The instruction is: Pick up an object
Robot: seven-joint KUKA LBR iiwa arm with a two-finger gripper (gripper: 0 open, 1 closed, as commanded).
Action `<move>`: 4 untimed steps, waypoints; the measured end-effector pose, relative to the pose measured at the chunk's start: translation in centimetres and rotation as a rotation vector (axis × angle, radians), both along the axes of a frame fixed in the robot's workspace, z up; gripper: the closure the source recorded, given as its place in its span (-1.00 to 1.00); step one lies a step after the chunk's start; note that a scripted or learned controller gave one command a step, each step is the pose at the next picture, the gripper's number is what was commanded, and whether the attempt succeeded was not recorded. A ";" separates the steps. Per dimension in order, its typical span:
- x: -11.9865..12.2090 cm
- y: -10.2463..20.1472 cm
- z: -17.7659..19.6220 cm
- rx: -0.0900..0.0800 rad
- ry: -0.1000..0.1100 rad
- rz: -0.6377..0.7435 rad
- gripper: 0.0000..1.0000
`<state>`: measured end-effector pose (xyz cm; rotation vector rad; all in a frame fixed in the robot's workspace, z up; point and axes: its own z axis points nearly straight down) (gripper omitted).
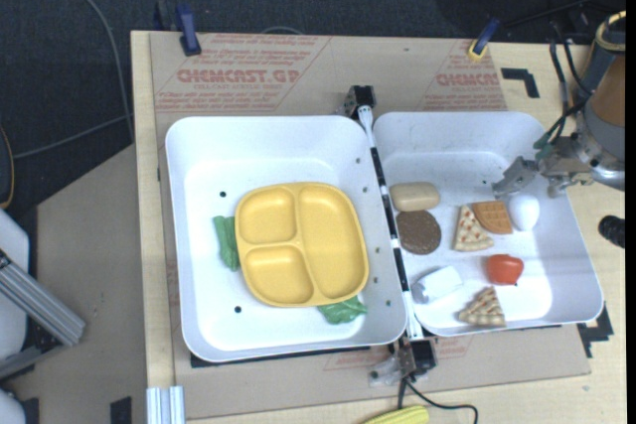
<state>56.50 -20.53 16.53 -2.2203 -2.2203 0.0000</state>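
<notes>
The hand [527, 176] is hovering over the right bin [566, 243], just above a white egg [524, 211]. Whether it is parted or closed, I cannot tell.

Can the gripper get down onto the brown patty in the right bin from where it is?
Probably yes. The patty lies flat and uncovered, apart from the pizza slice beside it, and the gripper hovers over the same bin.

Pincer [525, 176] hovers above white egg [524, 211] (right bin [566, 298]), yellow tray [300, 243] left.
</notes>
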 end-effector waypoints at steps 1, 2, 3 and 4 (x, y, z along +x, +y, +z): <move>-4.8 1.5 -2.8 0.000 0.000 0.000 -1.00; -7.2 4.9 -5.4 0.000 0.001 0.001 -1.00; -8.6 3.6 -8.1 0.000 0.001 -0.001 -1.00; -8.6 3.7 -7.1 0.000 -0.001 -0.001 1.00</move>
